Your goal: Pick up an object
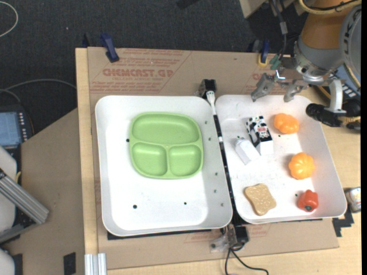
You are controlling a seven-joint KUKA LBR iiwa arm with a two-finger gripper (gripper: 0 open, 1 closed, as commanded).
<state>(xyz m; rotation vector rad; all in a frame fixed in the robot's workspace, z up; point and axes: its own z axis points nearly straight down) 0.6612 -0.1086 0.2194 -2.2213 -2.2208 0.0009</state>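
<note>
Nearest the camera, at the near edge of the right-hand shallow white bin (332, 171), lie a tan toast-shaped slab (260, 199) and a small red pepper-like toy (308, 200); behind them sit an orange pumpkin-shaped toy (301, 165), a second rounded orange toy (285, 124), a small white bottle-like piece (245, 151) and a black-and-white boxy object with a red spot (259, 133); the left-hand white bin (109, 171) carries a pale green three-compartment plate (167, 145). The loose things are scattered apart from one another, which I judge leaves room for fingers to come down around any one of them. No single target is named; all candidates lie in the right bin. The boxy object and the white piece each have a long axis running roughly from far-left to near-right, and they almost touch; the toast slab runs likewise. The pincer (274, 89) hangs over the far rim of the right bin, fingers spread, nothing between them; the rounded orange toy lies nearest it.
</note>
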